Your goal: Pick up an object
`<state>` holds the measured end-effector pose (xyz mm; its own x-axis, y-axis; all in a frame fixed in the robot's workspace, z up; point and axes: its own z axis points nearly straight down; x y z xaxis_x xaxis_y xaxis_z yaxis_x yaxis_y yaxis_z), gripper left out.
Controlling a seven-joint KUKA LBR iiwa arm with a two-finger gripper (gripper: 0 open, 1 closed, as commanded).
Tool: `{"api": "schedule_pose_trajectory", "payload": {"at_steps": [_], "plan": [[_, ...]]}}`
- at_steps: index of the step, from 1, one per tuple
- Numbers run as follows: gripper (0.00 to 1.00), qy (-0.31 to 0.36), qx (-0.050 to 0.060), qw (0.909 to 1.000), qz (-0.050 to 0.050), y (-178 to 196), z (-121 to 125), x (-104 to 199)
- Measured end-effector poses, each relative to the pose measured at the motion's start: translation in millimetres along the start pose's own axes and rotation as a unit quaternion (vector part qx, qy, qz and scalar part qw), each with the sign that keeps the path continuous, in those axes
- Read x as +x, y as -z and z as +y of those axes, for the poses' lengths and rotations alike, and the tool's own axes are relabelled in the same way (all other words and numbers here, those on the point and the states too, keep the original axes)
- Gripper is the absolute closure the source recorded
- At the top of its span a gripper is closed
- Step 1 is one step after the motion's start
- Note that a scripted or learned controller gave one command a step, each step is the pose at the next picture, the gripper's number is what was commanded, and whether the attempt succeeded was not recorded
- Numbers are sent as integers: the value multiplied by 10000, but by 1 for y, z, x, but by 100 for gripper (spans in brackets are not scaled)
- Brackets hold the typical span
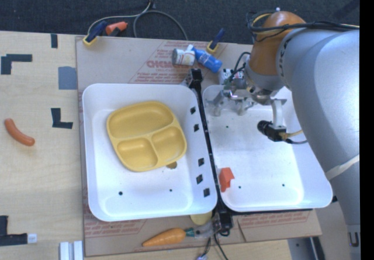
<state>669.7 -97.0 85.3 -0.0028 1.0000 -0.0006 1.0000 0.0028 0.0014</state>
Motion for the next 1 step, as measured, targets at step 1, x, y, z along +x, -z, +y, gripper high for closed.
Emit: {"api": "schedule_pose_trajectory", "payload": {"at_steps": [1], "plan": [[100, 7, -4, 10000, -6, 10, 0, 0]]}}
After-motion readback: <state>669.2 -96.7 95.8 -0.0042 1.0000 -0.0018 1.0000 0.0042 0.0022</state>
